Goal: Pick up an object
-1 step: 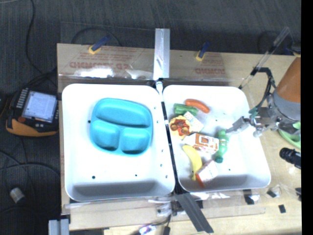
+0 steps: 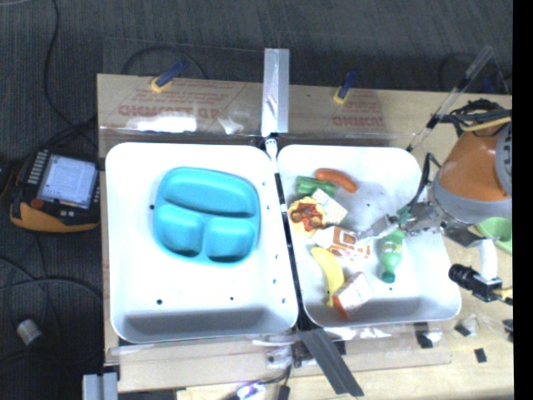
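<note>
Nearest the right bin's [image 2: 433, 307] front edge: small carton [image 2: 354, 292], then banana [image 2: 330, 272], long axis running front to back. Green bottle [image 2: 389, 254] upright-lengthwise near the right wall, cap frontward. Gripper [image 2: 405, 220] just beside its far end; opening impossible to tell.

Worktop [image 2: 191, 107]: pale wood board, seen from above at a slant, on dark grey carpet [image 2: 83, 23]. Clear plastic sheeting with mirrored red lettering covers the rear strip.

Directly on the worktop:
- Left white bin [image 2: 125, 298], shallow, rounded corners.
- Right white bin [image 2: 433, 302], same type, touching the left one along a dark centre seam.
- Upright metal strip [image 2: 276, 90] at the rear, in line with the seam.
- Two blue-and-yellow clamps on the rear edge: left clamp [image 2: 167, 76], right clamp [image 2: 345, 89].
- Small dark bits [image 2: 479, 355] at the front right corner, too small to identify.
</note>
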Controlling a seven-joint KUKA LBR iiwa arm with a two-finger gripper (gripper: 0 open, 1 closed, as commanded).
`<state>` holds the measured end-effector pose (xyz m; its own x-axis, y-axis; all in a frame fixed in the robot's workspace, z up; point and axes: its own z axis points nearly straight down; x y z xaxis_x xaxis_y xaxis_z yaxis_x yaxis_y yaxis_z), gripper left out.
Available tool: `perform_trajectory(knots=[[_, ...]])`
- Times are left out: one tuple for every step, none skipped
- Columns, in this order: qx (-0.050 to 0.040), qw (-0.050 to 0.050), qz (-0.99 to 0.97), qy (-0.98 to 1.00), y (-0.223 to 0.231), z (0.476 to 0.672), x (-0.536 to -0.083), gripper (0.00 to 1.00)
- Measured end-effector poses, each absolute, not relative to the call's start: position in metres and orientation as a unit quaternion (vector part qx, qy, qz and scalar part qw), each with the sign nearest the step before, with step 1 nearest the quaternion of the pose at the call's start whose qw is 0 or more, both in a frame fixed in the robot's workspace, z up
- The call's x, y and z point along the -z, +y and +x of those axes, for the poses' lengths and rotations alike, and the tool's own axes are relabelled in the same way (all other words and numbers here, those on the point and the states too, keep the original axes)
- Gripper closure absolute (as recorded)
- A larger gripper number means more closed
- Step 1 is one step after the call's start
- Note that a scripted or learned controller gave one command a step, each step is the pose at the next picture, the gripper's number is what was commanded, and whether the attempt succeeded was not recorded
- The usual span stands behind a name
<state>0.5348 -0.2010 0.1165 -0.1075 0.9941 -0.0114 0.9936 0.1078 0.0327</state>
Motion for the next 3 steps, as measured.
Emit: perform_trajectory(knots=[[-0.0153, 0.019, 0.668, 0.744, -0.22, 0.538, -0.11, 0.0], [-0.0178, 0.02, 0.695, 0.719, -0.219, 0.541, -0.109, 0.0], [-0.0127, 0.008, 0.728, 0.685, -0.213, 0.539, -0.096, 0.0]])
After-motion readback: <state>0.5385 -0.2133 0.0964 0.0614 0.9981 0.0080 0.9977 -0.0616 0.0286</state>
